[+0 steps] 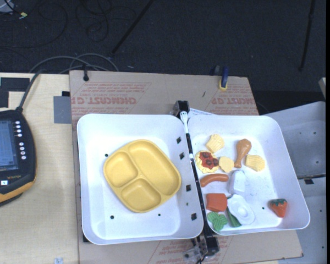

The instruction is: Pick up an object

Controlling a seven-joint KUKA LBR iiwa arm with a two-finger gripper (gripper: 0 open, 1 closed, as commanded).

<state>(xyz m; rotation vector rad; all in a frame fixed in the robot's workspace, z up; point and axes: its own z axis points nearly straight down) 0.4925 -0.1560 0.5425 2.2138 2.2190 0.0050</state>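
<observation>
While side by side, left bin (pixel 93 131) with yellow divided plate (pixel 141 175), right bin (pixel 275 142) with scattered toy foods (pixel 242 150)

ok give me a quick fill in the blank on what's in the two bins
1. The yellow divided plate lies in the ____ bin.
2. The plate has ____ compartments.
3. The toy drumstick lies in the ____ bin.
4. The strawberry sits near that bin's ____ right corner.

Missing words: left; three; right; lower
</observation>
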